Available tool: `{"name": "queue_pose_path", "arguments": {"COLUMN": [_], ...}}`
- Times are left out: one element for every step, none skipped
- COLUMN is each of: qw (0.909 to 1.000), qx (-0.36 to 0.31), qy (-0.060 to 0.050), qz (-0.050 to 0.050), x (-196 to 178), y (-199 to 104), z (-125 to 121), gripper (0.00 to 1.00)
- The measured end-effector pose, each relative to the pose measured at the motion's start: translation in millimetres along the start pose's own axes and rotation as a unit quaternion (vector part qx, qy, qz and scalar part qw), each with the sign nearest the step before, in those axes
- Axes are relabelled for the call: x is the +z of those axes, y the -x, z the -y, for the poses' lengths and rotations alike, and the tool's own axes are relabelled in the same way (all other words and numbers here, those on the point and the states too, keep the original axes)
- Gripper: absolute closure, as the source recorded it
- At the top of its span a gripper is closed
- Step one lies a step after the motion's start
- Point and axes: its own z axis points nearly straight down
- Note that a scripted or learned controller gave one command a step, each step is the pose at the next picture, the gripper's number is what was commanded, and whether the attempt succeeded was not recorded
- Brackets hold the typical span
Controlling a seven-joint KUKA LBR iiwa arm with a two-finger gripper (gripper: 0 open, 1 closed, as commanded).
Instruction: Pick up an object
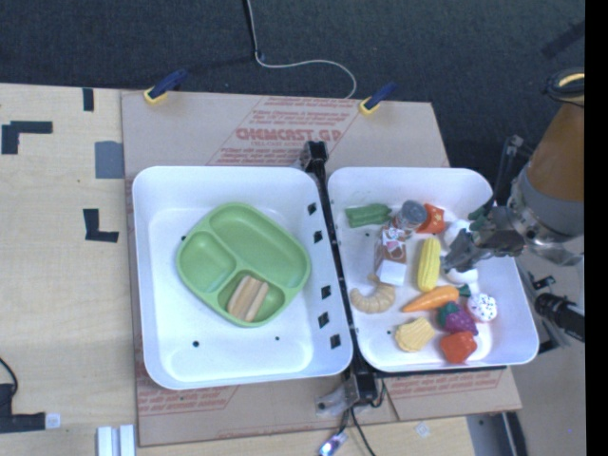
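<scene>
- Camera view puts the gripper (463, 252) at the right of the frame, low over the right bin (518, 335), just beside the corn cob (428, 262) — we cannot tell how it is set or whether it has anything.
- We judge the pick not yet done: the toy food all seems to lie in the bin, nothing lifted.
- Left to do: close on one piece and raise it.
- We count two bins; the left bin (161, 350) holds one green plate (242, 253) with one piece of food (249, 296) on it.
- In the right bin — one corn cob, one carrot (430, 299), one croissant (373, 299), roughly a dozen pieces overall.
</scene>
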Motion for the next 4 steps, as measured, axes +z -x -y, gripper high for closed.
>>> {"name": "queue_pose_path", "arguments": {"qw": [1.0000,1.0000,1.0000,1.0000], "qx": [-0.003,-0.001,0.001,-0.001], "qy": [0.004,0.002,0.001,0.001], "qz": [0.000,0.000,0.001,0.000], "x": [-63,-103,-100,-121], "y": [-71,-86,-89,-107], "z": [-20,6,5,5], "gripper": [1.00,1.00,1.00,1.00]}}
